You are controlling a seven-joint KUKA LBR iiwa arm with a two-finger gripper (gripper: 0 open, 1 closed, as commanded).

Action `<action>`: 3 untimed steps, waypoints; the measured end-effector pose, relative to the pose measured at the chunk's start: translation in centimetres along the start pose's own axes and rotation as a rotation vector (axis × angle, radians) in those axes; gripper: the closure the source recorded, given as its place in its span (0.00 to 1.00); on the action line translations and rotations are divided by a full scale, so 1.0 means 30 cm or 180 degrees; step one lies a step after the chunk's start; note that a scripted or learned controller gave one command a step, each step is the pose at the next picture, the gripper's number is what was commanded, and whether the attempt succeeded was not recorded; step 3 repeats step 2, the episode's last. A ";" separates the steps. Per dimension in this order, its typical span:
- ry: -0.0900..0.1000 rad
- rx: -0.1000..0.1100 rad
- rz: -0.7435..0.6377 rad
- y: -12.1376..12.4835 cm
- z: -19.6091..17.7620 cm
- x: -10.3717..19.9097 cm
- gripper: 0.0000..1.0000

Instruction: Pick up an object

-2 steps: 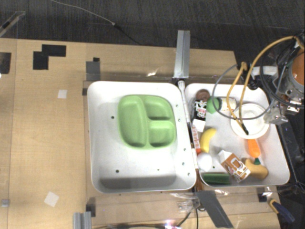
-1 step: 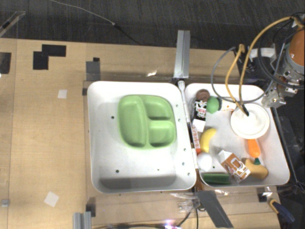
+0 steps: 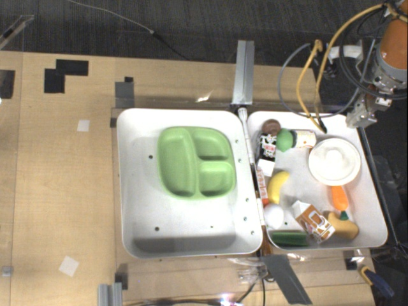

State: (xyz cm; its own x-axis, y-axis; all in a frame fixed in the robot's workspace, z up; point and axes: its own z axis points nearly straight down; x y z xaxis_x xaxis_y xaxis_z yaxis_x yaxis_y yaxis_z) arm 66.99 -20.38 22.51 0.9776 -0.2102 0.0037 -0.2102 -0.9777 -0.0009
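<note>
The robot's hand (image 3: pixel 368 110) is hovering over the far right corner of the right bin (image 3: pixel 377 190); its grip cannot be made out. Below it, a white bowl (image 3: pixel 334 160), a banana (image 3: pixel 278 187), a carrot (image 3: pixel 340 198) and a brown carton (image 3: pixel 315 222) are lying scattered, while a green divided tray (image 3: pixel 196 161) is sitting in the left bin (image 3: pixel 137 190).

Tray (image 3: pixel 194 162) in left bin (image 3: pixel 137 234) — clutter right.
</note>
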 end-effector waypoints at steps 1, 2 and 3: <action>0.0016 -0.0002 -0.0003 -0.003 -0.043 0.004 1.00; 0.0026 -0.0002 -0.0013 -0.009 -0.083 0.007 1.00; 0.0026 -0.0002 -0.0013 -0.009 -0.083 0.007 1.00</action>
